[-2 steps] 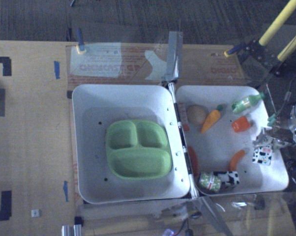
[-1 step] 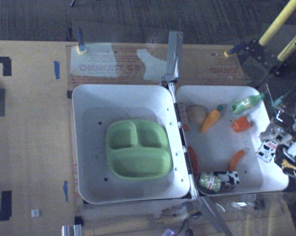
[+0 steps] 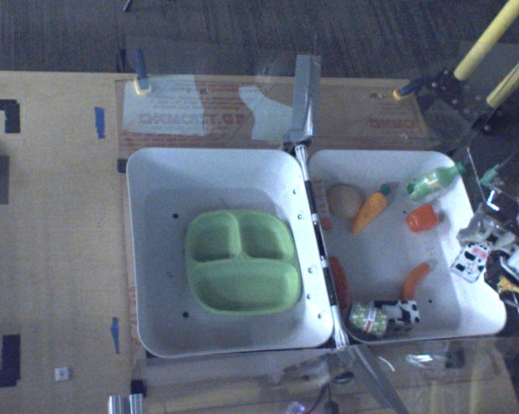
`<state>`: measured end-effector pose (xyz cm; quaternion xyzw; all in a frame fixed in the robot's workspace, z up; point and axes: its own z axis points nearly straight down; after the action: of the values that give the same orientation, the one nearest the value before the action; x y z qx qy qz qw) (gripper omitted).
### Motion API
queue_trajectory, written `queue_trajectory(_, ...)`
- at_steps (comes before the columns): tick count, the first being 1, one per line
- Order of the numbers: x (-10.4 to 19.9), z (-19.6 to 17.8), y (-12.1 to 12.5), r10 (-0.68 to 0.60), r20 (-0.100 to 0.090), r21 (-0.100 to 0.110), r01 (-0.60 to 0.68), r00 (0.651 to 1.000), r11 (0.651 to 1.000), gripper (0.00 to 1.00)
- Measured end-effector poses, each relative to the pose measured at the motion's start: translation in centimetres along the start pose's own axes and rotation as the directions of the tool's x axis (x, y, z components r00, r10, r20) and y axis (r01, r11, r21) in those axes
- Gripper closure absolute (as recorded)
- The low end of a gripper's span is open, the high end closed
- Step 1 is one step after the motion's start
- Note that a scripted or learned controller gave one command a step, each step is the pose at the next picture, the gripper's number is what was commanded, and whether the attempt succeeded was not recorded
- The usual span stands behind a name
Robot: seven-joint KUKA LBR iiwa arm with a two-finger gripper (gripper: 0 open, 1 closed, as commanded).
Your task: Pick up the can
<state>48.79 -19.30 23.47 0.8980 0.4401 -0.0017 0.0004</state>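
**Desk:** Where is the gripper, and is it carrying anything?

**Photographer:** The robot's gripper point(image 3: 490, 229) sits at the far right of the frame, over the right rim of the right-hand shallow white bin point(image 3: 479, 313). It is blurred and tangled with cables there. I cannot tell whether it is spread or closed, and nothing can be made out in its grasp. A small white piece with dark spots point(image 3: 471, 261) lies just beside it at the rim.

**Desk:** And the can?

**Photographer:** The small green-labelled can point(image 3: 367, 319) lies on its side in that same bin, at the lower edge and towards its left corner. It is well apart from the gripper and touches a black-and-white toy cow point(image 3: 403, 313).

**Desk:** What else is in that bin?

**Photographer:** Working leftward from the gripper:
- a pale green plastic bottle point(image 3: 432, 180) in the upper right corner
- a short orange-red cylinder point(image 3: 422, 218) below the bottle
- a small orange-red oblong point(image 3: 416, 277)
- an orange toy carrot point(image 3: 371, 210) tilted beside a tan egg-shaped lump point(image 3: 344, 201)
- a red strip point(image 3: 338, 276) along the left wall

**Desk:** The other bin?

**Photographer:** The left white bin point(image 3: 156, 197) holds one green divided plastic plate point(image 3: 240, 260), flat at its centre.
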Motion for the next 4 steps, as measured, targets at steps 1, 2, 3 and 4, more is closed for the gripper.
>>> queue_trajectory(1,2.2,-1.4,5.5,0.352,-0.001,0.002,-0.352,0.936,0.936,1.00)
queue_trajectory(2,2.4,-2.4,5.5,0.348,0.001,0.002,-0.348,0.937,0.937,1.00)
queue_trajectory(3,5.5,-2.6,10.0,0.448,-0.001,0.002,-0.448,0.894,0.894,1.00)
queue_trajectory(4,5.7,-3.5,10.0,0.443,0.001,0.002,-0.443,0.896,0.896,1.00)
